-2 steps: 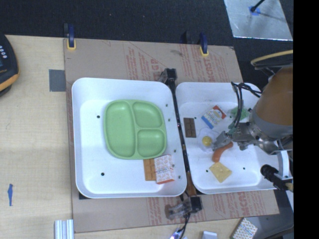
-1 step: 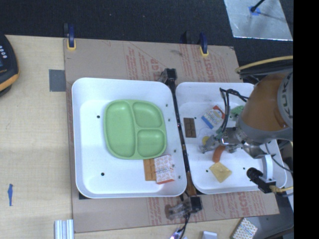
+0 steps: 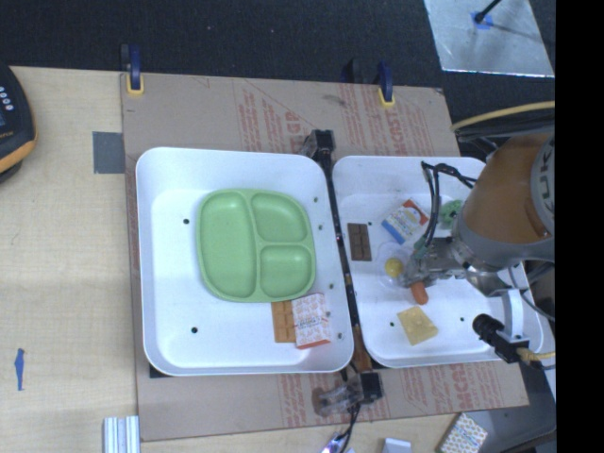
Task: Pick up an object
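My gripper [image 3: 422, 268] is low in the right bin [image 3: 377, 173], coming in from the right under the orange-banded wrist [image 3: 505, 196]. It sits right beside a small yellow ball [image 3: 394, 269] and just above a short orange piece [image 3: 419, 294]. A yellow wedge [image 3: 416, 326] lies nearer the bin's front. Farther back lie a white, red and blue packet [image 3: 404, 221] and a flat brown bar [image 3: 359, 242]. A green bit [image 3: 447, 212] peeks out beside the arm.
The left bin [image 3: 160, 253] holds a green divided plate [image 3: 255, 244], with a red-and-white packet [image 3: 310, 321] and a brown wafer [image 3: 282, 323] by its front edge. A black divider [image 3: 337, 243] runs between the bins. Cables [image 3: 436, 182] hang off the wrist.
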Robot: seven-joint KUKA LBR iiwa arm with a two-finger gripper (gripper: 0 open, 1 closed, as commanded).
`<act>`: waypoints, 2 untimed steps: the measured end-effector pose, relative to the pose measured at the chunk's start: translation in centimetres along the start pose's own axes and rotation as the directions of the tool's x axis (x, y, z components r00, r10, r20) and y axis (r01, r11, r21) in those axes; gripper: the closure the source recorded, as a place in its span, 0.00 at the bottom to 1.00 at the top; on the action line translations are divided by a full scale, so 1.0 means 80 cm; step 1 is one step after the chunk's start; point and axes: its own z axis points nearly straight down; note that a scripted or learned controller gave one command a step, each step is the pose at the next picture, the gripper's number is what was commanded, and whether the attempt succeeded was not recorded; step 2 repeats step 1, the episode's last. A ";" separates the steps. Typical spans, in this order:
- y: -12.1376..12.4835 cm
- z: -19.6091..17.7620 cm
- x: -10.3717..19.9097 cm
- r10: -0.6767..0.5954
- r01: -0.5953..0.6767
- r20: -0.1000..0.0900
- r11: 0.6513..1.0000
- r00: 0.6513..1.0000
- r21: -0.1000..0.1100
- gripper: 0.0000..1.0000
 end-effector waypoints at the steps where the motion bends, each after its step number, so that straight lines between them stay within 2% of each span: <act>1: 0.108 -0.122 0.100 -0.009 0.009 -0.002 1.000 1.000 -0.020 1.00; 2: 0.108 -0.122 0.100 -0.009 0.009 -0.002 1.000 1.000 -0.020 1.00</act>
